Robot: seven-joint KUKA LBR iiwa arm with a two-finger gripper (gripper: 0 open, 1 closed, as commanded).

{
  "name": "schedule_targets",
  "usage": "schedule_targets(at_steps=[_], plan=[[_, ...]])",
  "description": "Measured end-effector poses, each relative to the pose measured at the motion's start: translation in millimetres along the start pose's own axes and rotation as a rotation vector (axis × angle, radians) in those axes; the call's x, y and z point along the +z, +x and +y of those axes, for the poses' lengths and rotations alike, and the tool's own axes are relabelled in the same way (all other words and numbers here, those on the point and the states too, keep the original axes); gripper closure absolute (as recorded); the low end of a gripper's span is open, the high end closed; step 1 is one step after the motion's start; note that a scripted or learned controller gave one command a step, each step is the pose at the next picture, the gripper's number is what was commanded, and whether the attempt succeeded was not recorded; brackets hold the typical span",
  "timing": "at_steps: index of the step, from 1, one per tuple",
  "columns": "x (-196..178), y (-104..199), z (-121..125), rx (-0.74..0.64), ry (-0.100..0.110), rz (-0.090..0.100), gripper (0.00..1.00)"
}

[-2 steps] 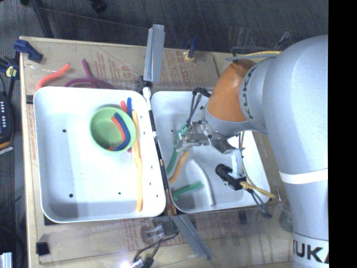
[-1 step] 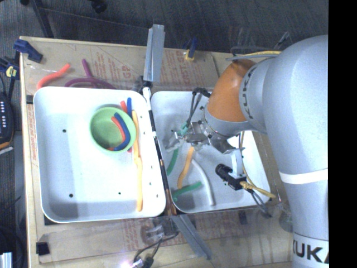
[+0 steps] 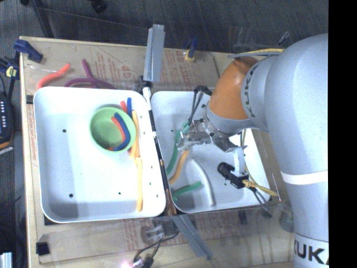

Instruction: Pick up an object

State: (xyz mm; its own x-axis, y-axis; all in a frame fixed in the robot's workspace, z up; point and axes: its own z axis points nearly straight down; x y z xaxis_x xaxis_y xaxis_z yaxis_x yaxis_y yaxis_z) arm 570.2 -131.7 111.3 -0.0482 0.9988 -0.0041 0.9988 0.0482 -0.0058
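My gripper (image 3: pixel 187 137) reaches down into the left part of the right bin (image 3: pixel 254 202), under the orange wrist band. Just below it lie a long green stick (image 3: pixel 175 156) and an orange stick (image 3: pixel 178 169), side by side along the bin's left wall. The gripper's tip is at or just above the upper end of the green stick; contact is unclear. A short green piece (image 3: pixel 187 189) and a white curved piece (image 3: pixel 204 178) lie nearer the front of this bin.
The left bin (image 3: pixel 61 172) holds a green bowl (image 3: pixel 111 129) with red and blue curved pieces, and a long yellow stick (image 3: pixel 138 172) by its right wall. A black fitting with yellow cable (image 3: pixel 234 175) hangs over the right bin. Loose tubes (image 3: pixel 83 82) lie behind the left bin.
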Motion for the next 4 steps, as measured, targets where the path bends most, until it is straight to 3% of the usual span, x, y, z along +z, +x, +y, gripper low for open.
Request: schedule_targets(at_steps=[1, 2, 3, 4], plan=[[0.0, 0.0, 0.0, -0.001, 0.000, -0.001, 0.00], [19.7, 7.7, -1.5, -0.041, 0.000, 0.004, 0.00], [7.4, 4.7, -0.3, -0.041, -0.004, -0.002, 1.00], [7.4, 4.7, -0.3, -0.042, -0.004, -0.003, 0.00]])
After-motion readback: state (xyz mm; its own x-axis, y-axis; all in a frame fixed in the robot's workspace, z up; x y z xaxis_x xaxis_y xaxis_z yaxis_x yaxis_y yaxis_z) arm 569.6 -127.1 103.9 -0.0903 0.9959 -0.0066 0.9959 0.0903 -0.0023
